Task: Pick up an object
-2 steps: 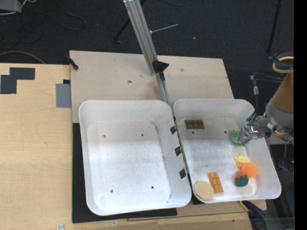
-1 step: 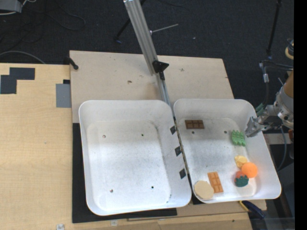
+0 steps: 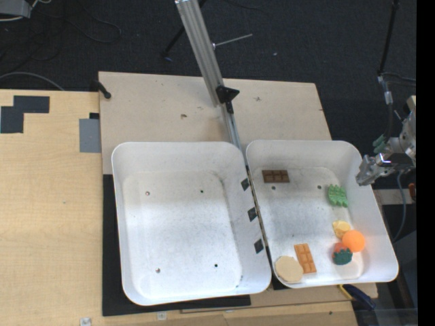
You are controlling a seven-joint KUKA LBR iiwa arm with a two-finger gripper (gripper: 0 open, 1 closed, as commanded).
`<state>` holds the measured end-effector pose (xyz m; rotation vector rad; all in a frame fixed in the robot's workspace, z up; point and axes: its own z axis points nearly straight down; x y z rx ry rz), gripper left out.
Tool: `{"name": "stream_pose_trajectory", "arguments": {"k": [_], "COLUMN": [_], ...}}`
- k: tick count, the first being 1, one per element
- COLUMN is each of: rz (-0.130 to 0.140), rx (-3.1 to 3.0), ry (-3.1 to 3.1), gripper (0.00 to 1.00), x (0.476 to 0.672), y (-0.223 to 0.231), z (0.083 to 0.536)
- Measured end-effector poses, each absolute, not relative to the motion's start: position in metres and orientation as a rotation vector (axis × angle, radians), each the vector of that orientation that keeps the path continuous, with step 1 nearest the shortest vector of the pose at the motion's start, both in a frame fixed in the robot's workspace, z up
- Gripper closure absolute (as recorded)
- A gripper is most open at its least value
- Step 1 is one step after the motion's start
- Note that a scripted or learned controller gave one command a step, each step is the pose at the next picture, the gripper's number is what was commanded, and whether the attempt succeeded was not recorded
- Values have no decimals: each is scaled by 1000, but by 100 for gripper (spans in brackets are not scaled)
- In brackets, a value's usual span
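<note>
While the gripper sits just outside the right bin at its far right rim, its spread cannot be told; apparently nothing is held. Nearest candidate: green toy by that wall. Advise descending squarely over it, clear of the rim.

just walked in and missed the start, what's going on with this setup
A robot arm is set to pick something from the right bin, but nothing is being handled yet. Its tool sits at that bin's far right rim, apart from the objects. Inside lie a brown chocolate bar, a green piece, an orange ball, a small yellow item, a red and green item, an orange wafer and a tan round piece. The left bin sits alongside.
</note>
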<state>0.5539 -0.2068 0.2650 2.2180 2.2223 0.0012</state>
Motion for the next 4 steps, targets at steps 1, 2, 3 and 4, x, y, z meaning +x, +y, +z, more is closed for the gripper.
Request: {"name": "stream_pose_trajectory", "arguments": {"k": [1, 2, 3, 4], "rz": [1, -1, -1, -4], "rx": [2219, 2221, 2219, 2221], "ry": [2229, 2229, 2231, 2231], "gripper": [100, 100, 100, 100], "x": [561, 562, 562, 569], "y": [-154, -106, -45, 9], "z": [268, 252, 255, 245]}}
